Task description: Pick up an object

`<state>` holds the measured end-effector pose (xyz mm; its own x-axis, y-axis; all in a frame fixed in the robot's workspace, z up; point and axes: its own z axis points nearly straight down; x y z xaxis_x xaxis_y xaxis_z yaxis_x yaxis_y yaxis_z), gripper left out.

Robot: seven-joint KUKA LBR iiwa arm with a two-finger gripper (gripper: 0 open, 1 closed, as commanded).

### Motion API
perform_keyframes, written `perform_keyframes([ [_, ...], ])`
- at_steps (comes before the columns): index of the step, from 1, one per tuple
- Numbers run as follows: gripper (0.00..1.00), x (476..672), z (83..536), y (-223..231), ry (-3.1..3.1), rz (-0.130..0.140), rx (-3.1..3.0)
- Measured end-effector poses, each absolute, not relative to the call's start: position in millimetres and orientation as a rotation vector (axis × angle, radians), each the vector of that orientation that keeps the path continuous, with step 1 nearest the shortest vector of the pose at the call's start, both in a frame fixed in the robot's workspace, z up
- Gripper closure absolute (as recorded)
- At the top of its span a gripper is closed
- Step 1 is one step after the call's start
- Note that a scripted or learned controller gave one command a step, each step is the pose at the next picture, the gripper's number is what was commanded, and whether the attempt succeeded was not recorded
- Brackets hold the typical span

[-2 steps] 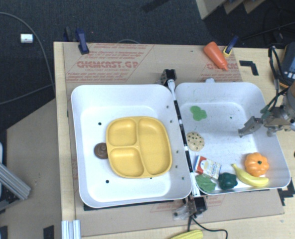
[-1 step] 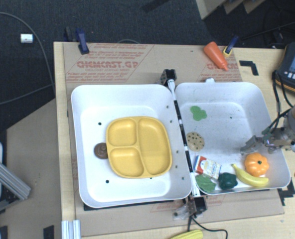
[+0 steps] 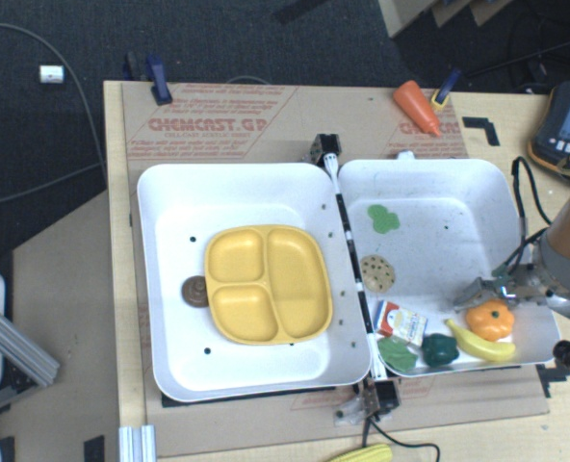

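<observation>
A small, light, rigid toy orange [image 3: 490, 320] sits by a banana [image 3: 484, 345] in the right bin's [image 3: 429, 186] near-right corner, best pinched across its middle; whether the jaws are apart cannot be told.

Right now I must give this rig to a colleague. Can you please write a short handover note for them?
Gripper: low in the right bin, just above the orange fruit; it holds nothing that the view shows.
Things: banana, green pieces and a cookie lie in the right bin; the yellow divided plate lies in the left bin.
Done: nothing lifted yet.
Left: grasp one object, probably the orange fruit, and raise it.
</observation>
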<state>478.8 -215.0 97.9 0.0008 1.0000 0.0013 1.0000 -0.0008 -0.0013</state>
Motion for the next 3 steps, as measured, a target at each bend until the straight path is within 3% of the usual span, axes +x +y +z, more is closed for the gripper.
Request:
perform_keyframes([
  [1, 1.0, 479.6, 108, -215, -2.221, -0.002, -2.223],
  [2, 1.0, 545.0, 98, -90, -2.224, -0.003, -2.219],
  [3, 1.0, 557.5, 185, -45, -2.223, -0.002, -2.22],
])
